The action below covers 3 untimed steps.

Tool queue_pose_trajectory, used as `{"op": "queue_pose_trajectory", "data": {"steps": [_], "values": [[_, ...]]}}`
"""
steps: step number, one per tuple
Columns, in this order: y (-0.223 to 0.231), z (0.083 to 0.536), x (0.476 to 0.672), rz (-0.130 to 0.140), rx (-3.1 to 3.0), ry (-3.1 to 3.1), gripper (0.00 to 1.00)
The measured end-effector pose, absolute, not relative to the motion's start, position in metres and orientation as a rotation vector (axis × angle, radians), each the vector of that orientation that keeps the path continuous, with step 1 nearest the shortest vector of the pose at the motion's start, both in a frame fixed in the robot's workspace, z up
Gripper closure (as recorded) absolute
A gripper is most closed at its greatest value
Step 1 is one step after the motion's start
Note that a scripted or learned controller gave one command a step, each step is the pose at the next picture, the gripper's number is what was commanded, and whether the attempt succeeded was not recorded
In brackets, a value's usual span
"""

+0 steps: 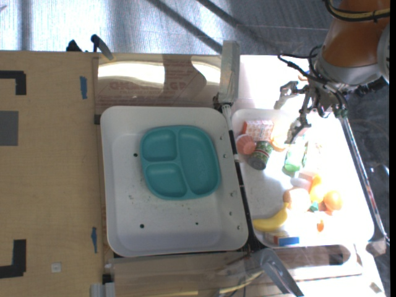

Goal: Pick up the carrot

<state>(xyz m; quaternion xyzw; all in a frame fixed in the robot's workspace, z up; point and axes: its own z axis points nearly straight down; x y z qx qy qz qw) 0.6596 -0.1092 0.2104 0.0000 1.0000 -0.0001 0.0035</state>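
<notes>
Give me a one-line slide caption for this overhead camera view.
KUKA arm's gripper hovers over the right bin of toy food; teal divided plate sits in the left bin.

Two bins side by side on the bench – left bin (117, 166) with a divided plate (180, 161) lying about its middle, right bin (356, 184) crowded with small things. Toward the right bin's far left corner, a packet (258, 129) with a can (260, 154) just before it; farther right a bottle (294, 159), and near the front edge a banana (273, 220). Gripper (299, 127) above the right bin's far end – arm (352, 36) reaching in from the right, cardboard (43, 166) left of the bins.
</notes>
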Motion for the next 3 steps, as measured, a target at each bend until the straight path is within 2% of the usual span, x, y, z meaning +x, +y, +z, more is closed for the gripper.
{"op": "queue_pose_trajectory", "data": {"steps": [1,2,3], "values": [[-0.154,0.121,0.600,0.002,-0.380,3.118,0.00],[-0.208,0.087,0.521,0.009,-0.579,3.082,0.00],[-0.200,0.230,0.541,-0.013,-0.570,3.071,0.00]]}}
